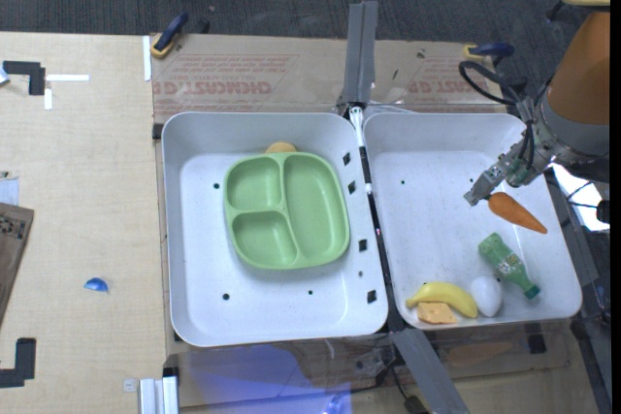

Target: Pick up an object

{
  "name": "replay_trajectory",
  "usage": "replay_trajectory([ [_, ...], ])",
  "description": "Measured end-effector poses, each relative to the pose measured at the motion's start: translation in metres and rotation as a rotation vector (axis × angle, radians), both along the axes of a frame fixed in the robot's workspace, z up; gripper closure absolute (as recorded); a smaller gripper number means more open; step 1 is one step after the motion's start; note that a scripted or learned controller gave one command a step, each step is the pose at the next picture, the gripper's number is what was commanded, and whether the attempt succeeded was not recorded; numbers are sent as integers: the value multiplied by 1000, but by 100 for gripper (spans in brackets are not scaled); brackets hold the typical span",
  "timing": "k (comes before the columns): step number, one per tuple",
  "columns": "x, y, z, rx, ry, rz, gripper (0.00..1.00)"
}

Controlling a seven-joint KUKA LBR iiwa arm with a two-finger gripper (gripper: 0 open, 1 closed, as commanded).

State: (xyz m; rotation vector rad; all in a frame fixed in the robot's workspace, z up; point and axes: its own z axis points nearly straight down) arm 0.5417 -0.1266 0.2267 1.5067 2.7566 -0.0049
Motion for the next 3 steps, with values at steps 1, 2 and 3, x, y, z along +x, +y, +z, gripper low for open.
replay_trajectory([
  [1,42,56,-35,2,0,24,100],
  [2,-15,16,-57,1,2,-299,100],
  [3,37,44,32,-1,0,-449,100],
])
